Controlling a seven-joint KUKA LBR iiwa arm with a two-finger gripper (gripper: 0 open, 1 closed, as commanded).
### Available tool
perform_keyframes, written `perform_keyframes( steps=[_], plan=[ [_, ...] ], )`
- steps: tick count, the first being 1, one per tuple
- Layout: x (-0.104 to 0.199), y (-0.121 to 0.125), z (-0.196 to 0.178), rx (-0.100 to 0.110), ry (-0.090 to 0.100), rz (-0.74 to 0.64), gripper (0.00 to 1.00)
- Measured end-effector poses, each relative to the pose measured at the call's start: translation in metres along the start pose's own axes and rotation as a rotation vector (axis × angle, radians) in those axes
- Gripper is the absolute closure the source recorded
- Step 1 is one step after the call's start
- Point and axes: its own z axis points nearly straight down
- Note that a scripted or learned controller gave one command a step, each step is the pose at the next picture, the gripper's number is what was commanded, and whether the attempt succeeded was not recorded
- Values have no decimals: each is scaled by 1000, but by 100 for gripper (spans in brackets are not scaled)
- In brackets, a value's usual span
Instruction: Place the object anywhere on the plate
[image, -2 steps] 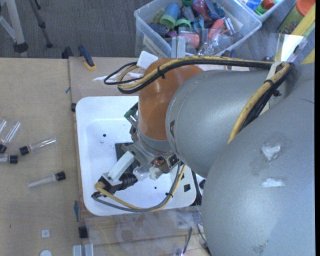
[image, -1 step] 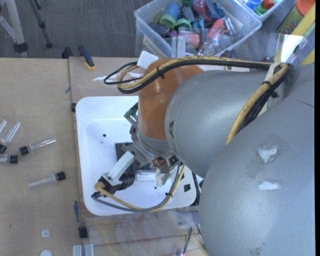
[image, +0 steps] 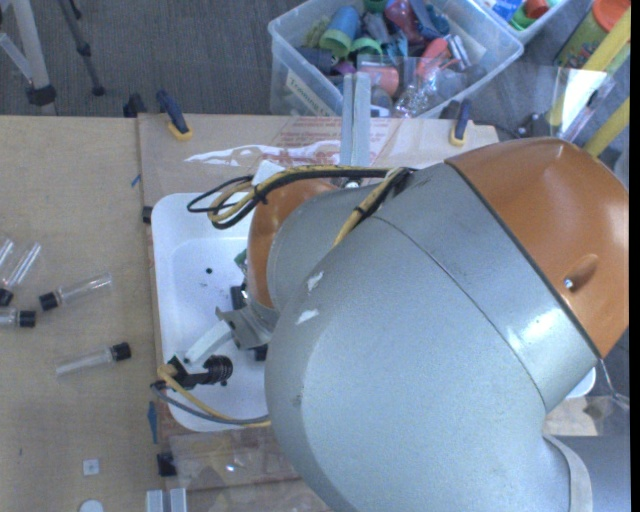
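The arm (image: 430, 340) reaches in from the right and lies across most of the view, its grey shell and orange band (image: 560, 220) covering nearly all of the bins. Of the left bin (image: 162, 270), only the left rim and a strip of white floor are clear of it.

The gripper (image: 243, 322) is down inside that bin, near the middle of the bare strip and close above the floor. It is seen as a grey angular piece jutting from under the arm. Whether it is wide, narrow or holding anything cannot be told, as the arm hides too much of it.

Just above the gripper, a green sliver (image: 240, 260) peeks out at the arm's edge. It is too small to tell whether it is the object. Beside it rises an orange-brown curve (image: 268, 225), either part of the wrist or the plate; I cannot tell which. A few dark specks (image: 208, 271) dot the bin floor to the gripper's upper left, apart from it.

On the surface (image: 70, 200) left of the bin lie several clear vials (image: 85, 290) with black caps, well apart from the gripper. Behind the bins stands a clear tub (image: 300, 70) of coloured odds and ends, and a blue clamp (image: 176, 116) grips the board's (image: 210, 140) far edge.
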Motion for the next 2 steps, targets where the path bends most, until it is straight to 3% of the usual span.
perform_keyframes(
  steps=[1, 2],
  plan=[
    [16, 8, -4, 0, 0, 267, 0],
    [16, 11, -15, -1, 1, 272, 100]
  ],
)
